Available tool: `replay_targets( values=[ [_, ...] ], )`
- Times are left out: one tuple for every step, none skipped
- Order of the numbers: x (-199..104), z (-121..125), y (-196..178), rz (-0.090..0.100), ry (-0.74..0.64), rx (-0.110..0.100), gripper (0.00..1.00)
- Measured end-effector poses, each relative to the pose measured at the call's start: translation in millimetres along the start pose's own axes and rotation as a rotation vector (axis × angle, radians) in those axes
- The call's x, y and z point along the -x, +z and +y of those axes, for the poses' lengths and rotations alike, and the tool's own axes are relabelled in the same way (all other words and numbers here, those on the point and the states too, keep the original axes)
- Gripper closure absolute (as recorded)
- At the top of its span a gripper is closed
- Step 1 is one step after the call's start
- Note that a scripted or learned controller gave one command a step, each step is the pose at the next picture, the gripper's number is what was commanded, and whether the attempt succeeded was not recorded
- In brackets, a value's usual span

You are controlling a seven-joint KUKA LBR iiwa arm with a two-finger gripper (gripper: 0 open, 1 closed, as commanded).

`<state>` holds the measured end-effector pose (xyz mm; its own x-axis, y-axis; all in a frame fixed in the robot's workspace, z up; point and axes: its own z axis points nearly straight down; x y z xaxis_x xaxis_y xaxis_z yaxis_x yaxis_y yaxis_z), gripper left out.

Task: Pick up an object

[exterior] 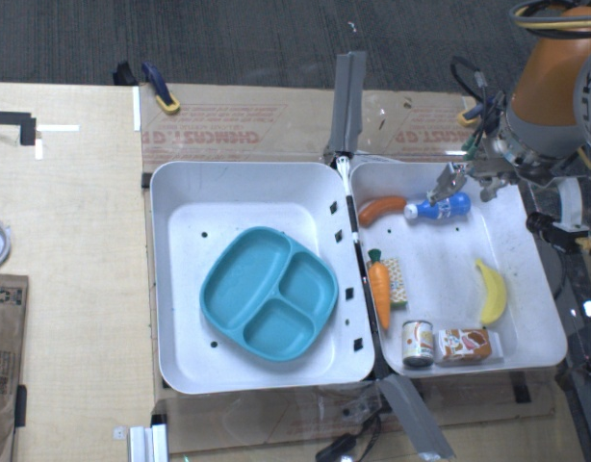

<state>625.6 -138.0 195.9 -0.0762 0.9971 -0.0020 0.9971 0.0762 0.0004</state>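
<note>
While the grey arm with its glossy orange band [555,61] leans in from the right, its metal two-finger gripper [456,181] hangs low over the far part of the right shallow white plastic bin [536,258]. The gripper sits just above a small blue plastic bottle with a white cap [438,207], which lies on its side on the bin floor. At this slant I cannot tell whether the claw is apart or together, nor whether it touches the bottle.

Just left of the bottle's cap lies a smooth orange-red sausage-shaped toy [382,208], slightly curved. Along the bin's left wall lies a tapered orange plastic carrot with a green top [379,292], resting beside a small speckled rectangular sponge-like pad [397,282]. A curved yellow plastic banana [492,293] lies near the right wall, well apart from the bottle. At the near edge stand a short cylindrical can with a printed label [418,344] and, just beside it, a small printed rectangular packet [465,346].

The left white bin [170,258] holds a rounded teal plastic plate with three compartments [269,293], lying flat and turned at an angle. Both bins rest on a pale wood-grain bench [64,200] with brown printed cardboard [238,123] behind them.
</note>
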Motion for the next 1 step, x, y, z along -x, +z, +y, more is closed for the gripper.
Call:
replay_targets(
  values=[
    [40.2,28.7,100.5,0.0,-0.103,0.001,0.0]
  ],
)
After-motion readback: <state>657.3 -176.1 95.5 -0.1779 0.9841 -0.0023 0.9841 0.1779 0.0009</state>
